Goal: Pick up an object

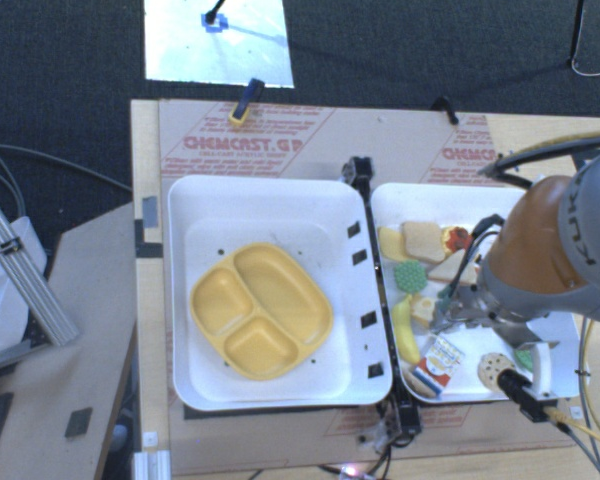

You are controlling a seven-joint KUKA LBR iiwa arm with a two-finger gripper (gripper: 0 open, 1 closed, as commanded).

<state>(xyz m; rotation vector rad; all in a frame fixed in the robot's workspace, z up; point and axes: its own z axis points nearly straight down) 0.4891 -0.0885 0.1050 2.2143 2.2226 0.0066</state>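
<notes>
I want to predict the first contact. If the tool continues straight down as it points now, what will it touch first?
Probably the small yellow piece in the right bin, just under the tool, with the banana beside it. Depth is unclear from this single slanted view, so I cannot be certain.

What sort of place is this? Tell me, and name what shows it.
Probably a robotics lab test bench: a KUKA arm reaches over two white bins, one holding a yellow divided tray, the other toy foods like a banana, with aluminium framing alongside.
</notes>
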